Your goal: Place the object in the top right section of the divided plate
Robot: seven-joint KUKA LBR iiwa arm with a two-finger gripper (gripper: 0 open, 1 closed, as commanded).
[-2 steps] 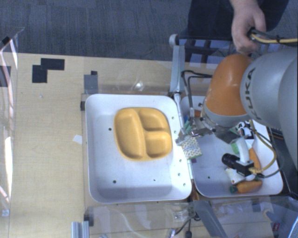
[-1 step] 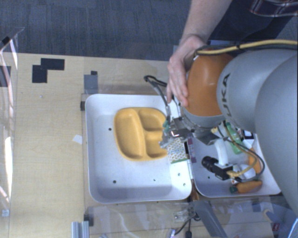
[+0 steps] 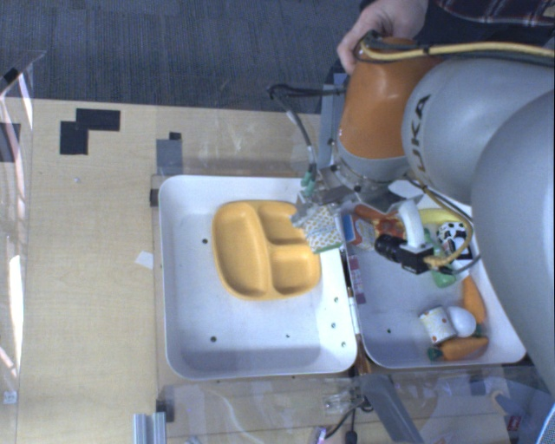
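A yellow divided plate lies in the left white bin, with one long section on its left and two smaller ones on its right. My gripper hangs at the plate's upper right corner, reaching down from the orange-banded wrist. A small white packet with a green dotted pattern sits pinched between the fingers. It is tilted and overlaps the right rim of the plate's upper right section. I cannot tell whether the packet touches the plate.
The right bin holds a banana, a ball with black patches, two orange carrots, a white cup and a green piece. A person's hand rests on the arm at the top.
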